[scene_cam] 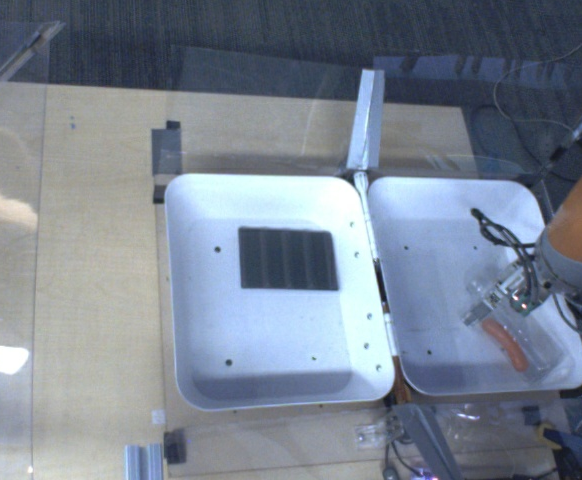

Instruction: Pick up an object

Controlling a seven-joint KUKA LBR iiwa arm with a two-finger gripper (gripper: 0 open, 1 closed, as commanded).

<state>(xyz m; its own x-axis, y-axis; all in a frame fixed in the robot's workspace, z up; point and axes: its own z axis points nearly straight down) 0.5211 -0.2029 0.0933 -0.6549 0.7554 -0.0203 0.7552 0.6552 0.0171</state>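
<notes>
A small orange-red sausage-shaped object (pixel 509 346) lies in the right bin (pixel 421 268), near its front right corner. My gripper (pixel 489 306) is low inside that bin, reaching in from the right, with its tip just above and to the left of the orange object. Whether it touches the object is unclear. Nothing visibly hangs from the gripper. A dark grey ribbed rectangle (pixel 288 259) lies flat in the middle of the left bin (pixel 201 348).
A raised divider (pixel 373 268) separates the two bins. Black cables (pixel 496 230) loop from the wrist over the right bin. A metal post (pixel 365 128) stands behind the bins. More cables and clear parts lie at the bench's front edge (pixel 441 433).
</notes>
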